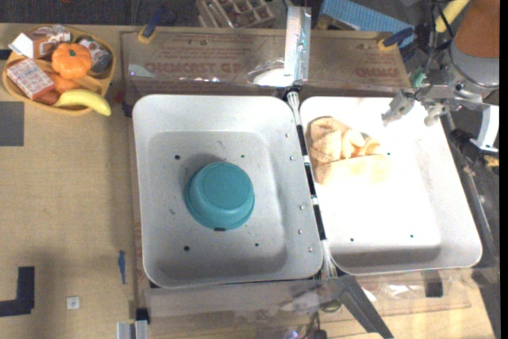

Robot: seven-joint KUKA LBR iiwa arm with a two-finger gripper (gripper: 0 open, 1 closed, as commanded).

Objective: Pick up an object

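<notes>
The tabletop [63, 210] carries two shallow white bins side by side; the left bin [159, 123] holds a teal bowl [221, 195] turned upside down near its middle, with bare floor all round it and every wall well apart from it; the right bin [413, 210] holds a crumpled tan cloth [343, 149] in its far-left part, lying just beside the wall shared with the left bin, so that side is tight while the bin's right and near parts lie open; the grey arm [476, 83] comes in from the right over the far-right corner of the right bin; its pincer [413, 109] hangs above the far rim there, near the cloth but apart from it, its two fingers spread apart with nothing between them; a brown cardboard wall [206, 63] stands along the far side of both bins; on the far-left corner of the tabletop sits a small basket [16, 83] of toy food, with an orange pumpkin [71, 59] and a yellow banana [83, 100], well apart from the bins.
</notes>
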